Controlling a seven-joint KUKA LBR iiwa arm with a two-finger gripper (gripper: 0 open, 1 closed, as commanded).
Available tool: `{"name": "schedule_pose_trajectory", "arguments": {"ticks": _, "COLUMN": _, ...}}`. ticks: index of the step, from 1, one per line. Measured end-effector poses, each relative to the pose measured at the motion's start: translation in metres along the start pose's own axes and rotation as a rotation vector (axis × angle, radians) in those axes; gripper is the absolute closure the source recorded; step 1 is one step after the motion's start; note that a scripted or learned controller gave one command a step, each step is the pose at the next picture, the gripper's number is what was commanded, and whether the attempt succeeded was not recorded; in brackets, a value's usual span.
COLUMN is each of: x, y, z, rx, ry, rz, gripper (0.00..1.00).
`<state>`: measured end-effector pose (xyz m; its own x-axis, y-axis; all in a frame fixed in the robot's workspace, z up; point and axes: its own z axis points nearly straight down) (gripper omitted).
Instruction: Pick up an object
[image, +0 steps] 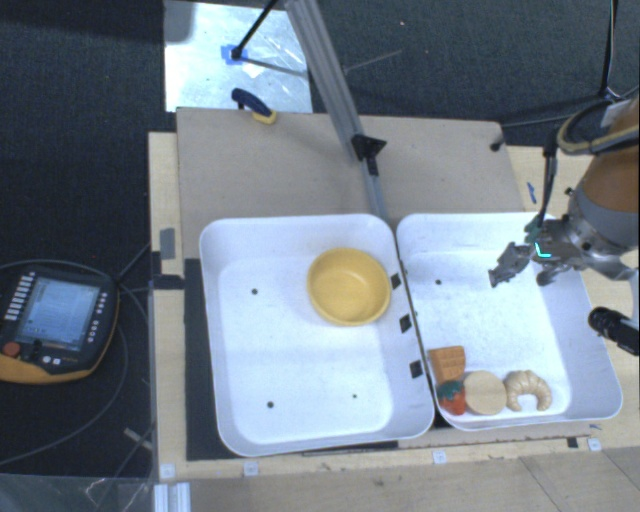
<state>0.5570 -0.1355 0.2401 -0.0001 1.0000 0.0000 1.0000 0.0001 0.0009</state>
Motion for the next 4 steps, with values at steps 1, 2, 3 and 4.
{"name": "schedule_pose_trajectory", "arguments": {"ticks": 1, "x": 0.0, "y": 0.0, "z": 0.0, "rx": 0.0, "ry": 0.0, "rz": 0.0, "gripper": 0.0}}
{"name": "schedule_pose_trajectory", "arguments": {"ticks": 2, "x": -0.005, "y": 0.002, "z": 0.061, "rx": 0.005, "ry": 0.001, "rz": 0.0, "gripper": 0.0}}
{"name": "schedule_pose_trajectory", "arguments": {"ticks": 3, "x": -0.002, "y": -0.005, "z": 0.122, "rx": 0.005, "ry": 0.001, "rz": 0.0, "gripper": 0.0}}
{"name": "schedule_pose_trajectory", "arguments": {"ticks": 4, "x": -0.002, "y": -0.006, "z": 0.151, "rx": 0.002, "ry": 0.0, "rz": 0.0, "gripper": 0.0}}
